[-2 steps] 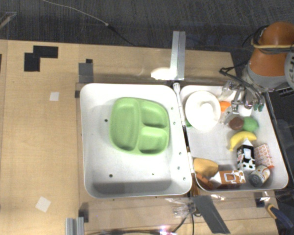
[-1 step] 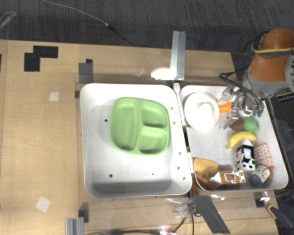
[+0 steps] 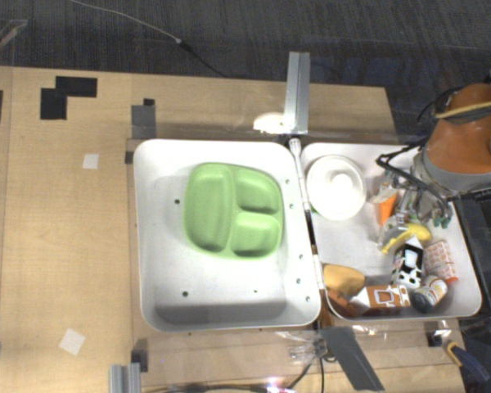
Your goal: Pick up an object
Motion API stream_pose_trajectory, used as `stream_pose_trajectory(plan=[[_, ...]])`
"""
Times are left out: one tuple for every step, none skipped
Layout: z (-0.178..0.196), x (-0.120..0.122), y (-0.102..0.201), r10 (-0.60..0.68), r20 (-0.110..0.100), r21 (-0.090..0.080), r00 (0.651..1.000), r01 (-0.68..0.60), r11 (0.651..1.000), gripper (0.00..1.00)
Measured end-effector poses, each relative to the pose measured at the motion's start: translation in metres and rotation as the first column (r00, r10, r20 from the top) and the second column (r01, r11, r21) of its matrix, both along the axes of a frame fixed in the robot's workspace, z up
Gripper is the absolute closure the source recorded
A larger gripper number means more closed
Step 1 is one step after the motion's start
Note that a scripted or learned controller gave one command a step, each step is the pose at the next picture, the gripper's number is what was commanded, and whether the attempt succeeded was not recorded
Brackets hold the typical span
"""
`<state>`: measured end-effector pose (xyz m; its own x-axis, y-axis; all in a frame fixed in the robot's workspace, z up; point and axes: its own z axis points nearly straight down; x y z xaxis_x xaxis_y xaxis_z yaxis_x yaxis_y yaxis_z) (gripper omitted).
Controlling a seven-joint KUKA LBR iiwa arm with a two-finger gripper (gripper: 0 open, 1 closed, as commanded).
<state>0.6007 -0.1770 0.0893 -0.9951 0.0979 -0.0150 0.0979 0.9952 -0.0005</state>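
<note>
Now the end effector (image 3: 409, 213) hangs low in the right bin (image 3: 356, 244), just above the banana (image 3: 409, 237); its grip state cannot be told. Crowded neighbours, like the cow toy (image 3: 407, 267), could foul the grasp.

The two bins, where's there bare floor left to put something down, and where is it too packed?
Left bin: bare floor runs all around the green divided plate, widest along the near edge and left side. Right bin: a small bare patch between the white bowl and the brown item. Its right half is crowded, with the hand over the banana and other small items.
</note>
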Motion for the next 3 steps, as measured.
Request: stream_pose_trajectory(plan=[[0.001,-0.015,0.018,-0.040,0.001,0.000,0.999,0.040,0.999,0.00],[0.017,-0.009,0.019,-0.036,0.022,-0.003,0.999,0.036,0.999,1.00],[0.123,0.033,0.000,0.247,0.000,-0.004,0.969,-0.247,0.969,1.00]])
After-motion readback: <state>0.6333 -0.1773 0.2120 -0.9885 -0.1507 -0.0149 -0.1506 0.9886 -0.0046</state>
